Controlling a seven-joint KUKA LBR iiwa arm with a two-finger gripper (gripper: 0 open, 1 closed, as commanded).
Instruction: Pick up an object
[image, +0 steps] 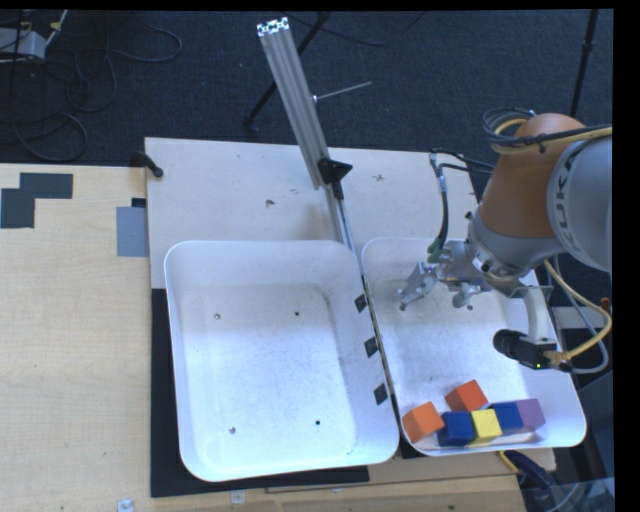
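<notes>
Several small blocks lie clustered in the front corner of the right bin (420, 350): an orange one (423, 418), a red-orange one (466, 396), two blue ones (457, 429), a yellow one (486, 424) and a purple one (530, 411). My gripper (437, 297) hangs over the middle of that bin, well behind the blocks. It is open, its two metal fingers (408, 294) spread apart, with nothing between them.
The left bin (265, 350) sits beside the right one, and a divider with black clips (368, 345) runs between them. A slanted aluminium rail (300, 110) rises behind the bins. Cables and a black connector (520, 347) hang off the wrist at the right.
</notes>
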